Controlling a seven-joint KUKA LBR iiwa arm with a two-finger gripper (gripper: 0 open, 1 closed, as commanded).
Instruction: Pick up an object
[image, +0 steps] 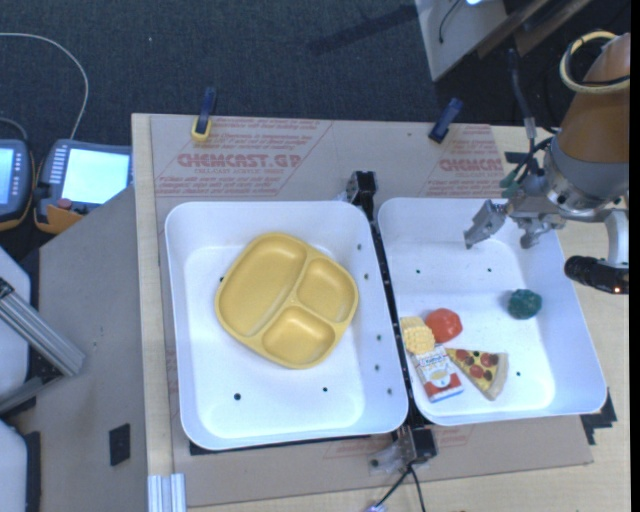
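Note:
My gripper (506, 229) hangs open over the far part of the right bin (570, 398), with nothing between its fingers. Below it, on the bin's right side, lies a small dark green lump (524, 303). Toward the bin's near left sit a red tomato-like piece (444, 324), a yellow corn piece (418, 337), a small snack box (437, 377) and a pizza slice (480, 368). All of these lie apart from the gripper.
The left bin (200, 400) holds a yellow divided plate (287, 299). Black clamps (361, 187) sit between the bins at the far edge. Cables and a black part (598, 272) of the arm hang at the right side of the right bin.

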